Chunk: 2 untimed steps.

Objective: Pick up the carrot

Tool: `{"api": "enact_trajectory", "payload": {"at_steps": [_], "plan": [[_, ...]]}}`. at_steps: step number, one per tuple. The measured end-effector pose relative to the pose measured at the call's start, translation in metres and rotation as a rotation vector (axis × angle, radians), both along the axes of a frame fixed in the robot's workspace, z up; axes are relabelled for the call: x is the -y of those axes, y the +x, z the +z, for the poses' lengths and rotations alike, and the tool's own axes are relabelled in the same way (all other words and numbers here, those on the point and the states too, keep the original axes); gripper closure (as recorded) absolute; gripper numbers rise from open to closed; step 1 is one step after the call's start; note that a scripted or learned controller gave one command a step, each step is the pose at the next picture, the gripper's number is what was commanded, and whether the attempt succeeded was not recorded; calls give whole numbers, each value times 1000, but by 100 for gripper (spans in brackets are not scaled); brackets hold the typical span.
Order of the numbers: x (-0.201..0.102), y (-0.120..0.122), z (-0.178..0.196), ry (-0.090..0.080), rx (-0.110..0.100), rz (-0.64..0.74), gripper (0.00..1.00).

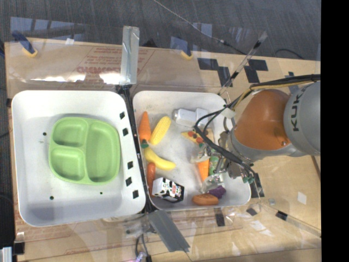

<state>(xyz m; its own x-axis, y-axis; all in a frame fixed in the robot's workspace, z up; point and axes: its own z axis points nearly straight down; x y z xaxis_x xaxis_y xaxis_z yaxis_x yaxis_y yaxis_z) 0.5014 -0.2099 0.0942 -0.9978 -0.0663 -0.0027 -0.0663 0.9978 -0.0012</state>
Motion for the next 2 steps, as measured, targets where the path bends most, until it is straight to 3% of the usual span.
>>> {"api": "enact_trajectory", "payload": {"at_steps": [1,2], "plan": [[-3,2,11,0,3,10,100],[-72,7,94,1,5,-38,100]]}}
